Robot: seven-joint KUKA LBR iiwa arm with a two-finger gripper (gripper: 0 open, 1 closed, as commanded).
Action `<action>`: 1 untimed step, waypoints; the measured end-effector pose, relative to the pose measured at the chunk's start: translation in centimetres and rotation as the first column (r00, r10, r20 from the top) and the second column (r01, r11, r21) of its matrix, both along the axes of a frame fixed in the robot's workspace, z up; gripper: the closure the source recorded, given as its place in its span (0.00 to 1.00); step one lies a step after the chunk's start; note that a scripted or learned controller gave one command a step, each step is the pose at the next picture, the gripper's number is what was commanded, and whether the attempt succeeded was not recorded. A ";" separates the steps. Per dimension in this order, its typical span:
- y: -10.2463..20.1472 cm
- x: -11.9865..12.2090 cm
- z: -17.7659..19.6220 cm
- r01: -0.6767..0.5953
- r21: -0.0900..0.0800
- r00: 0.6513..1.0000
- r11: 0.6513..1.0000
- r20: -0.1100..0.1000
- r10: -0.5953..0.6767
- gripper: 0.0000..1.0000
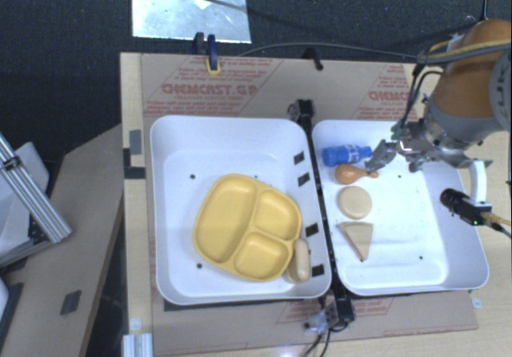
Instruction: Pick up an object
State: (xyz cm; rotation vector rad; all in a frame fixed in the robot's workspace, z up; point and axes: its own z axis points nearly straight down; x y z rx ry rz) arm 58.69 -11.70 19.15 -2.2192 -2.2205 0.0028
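In the right bin point(420, 223) a blue bottle point(345, 154) lies on its side near the back left corner. An orange-brown drumstick-shaped piece point(350, 174) lies just in front of it. A round beige bun point(354, 202) and a tan wedge point(358, 238) follow toward the front. My gripper point(381, 154) hangs low at the right end of the bottle and drumstick, close to both. Nothing is seen held in it.
The left bin point(172, 187) holds a yellow divided plate point(246, 226) with a beige roll point(299, 260) against its front right edge. A black divider strip point(318, 203) runs between the bins. The right half of the right bin is bare white floor.
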 end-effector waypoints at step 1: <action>0.8 0.5 -5.8 -0.002 0.001 1.000 1.000 -0.001 0.002 0.00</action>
